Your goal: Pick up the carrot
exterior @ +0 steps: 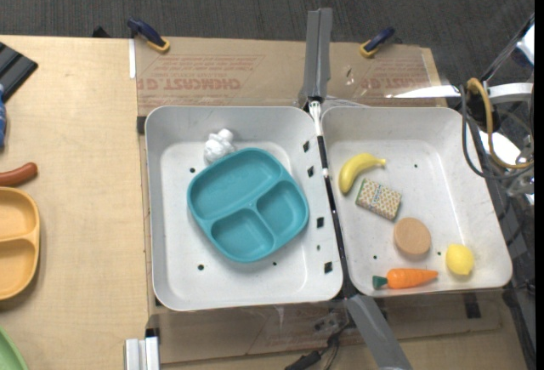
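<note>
The carrot (pixel 410 278) is orange with a green stub at its left end. It lies flat along the front wall of the right bin (pixel 425 143), pointing left to right. A yellow lemon (pixel 459 259) sits just to its right, and a round tan disc (pixel 412 237) lies just behind it. Nothing touches or covers the carrot.
The right bin also holds a banana (pixel 359 170) and a speckled beige block (pixel 378 199). In the left bin (pixel 170 190) are a teal divided plate (pixel 246 205) and a small white object (pixel 219 145). Cables (pixel 484 134) hang at the right bin's far edge. An orange plate (pixel 17 245) sits far left.
</note>
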`<state>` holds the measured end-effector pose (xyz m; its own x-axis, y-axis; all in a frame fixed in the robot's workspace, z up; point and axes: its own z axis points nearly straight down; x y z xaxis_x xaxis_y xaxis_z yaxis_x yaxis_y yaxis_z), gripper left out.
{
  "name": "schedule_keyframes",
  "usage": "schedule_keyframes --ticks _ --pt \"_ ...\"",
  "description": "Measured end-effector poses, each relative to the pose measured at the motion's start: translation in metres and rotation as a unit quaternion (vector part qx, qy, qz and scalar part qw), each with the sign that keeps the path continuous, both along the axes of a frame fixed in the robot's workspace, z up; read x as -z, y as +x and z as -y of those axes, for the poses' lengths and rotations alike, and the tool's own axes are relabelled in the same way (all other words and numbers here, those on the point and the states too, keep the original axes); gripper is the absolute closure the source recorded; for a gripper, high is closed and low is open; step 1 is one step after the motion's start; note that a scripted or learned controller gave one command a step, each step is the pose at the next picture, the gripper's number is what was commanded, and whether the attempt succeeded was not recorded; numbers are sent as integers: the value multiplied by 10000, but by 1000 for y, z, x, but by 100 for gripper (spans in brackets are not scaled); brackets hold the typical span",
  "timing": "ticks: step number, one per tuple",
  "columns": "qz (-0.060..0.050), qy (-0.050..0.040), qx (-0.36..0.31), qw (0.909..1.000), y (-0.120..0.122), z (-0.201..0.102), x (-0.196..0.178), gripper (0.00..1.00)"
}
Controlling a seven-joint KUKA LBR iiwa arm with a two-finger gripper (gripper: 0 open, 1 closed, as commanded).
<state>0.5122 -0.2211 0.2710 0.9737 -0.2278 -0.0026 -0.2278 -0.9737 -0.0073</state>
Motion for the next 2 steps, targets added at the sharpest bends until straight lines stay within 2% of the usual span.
schedule_keyframes --ticks 1,2 --pt "16 9 290 9996 81 -2 -35 100" --pt "-22 -7 1708 9853 88 -1 39 100"
